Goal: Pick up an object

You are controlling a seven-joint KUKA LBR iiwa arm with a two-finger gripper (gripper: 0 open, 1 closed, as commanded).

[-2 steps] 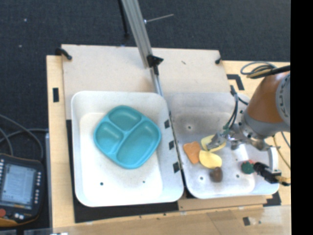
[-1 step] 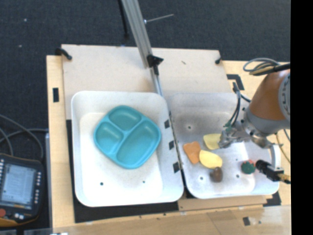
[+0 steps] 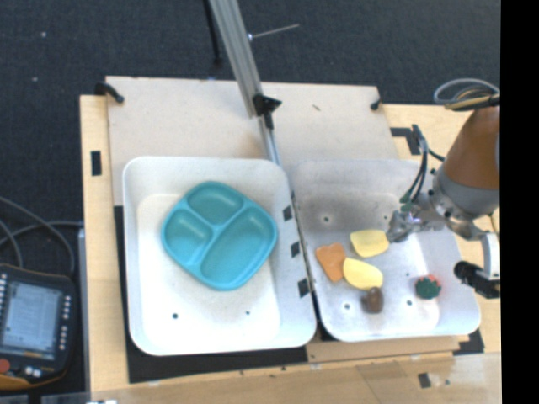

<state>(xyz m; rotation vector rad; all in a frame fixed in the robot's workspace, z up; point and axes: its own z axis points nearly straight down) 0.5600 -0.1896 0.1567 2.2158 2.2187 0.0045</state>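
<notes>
Gripper (image 3: 401,224) sits just beside the pale yellow flat piece (image 3: 369,242) in the right white bin (image 3: 337,183); can't tell its state. Centre over it before you descend.

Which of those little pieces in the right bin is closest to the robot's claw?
The upper yellow piece, right beside the gripper. The other yellow piece, orange one, brown one and green one lie farther away.

A teal divided plate (image 3: 220,234) lies in one white bin (image 3: 143,310); the other white bin (image 3: 337,183) holds an orange piece (image 3: 332,261), two pale yellow pieces (image 3: 369,242), a brown lump (image 3: 372,300) and a green-and-red item (image 3: 428,287).
</notes>
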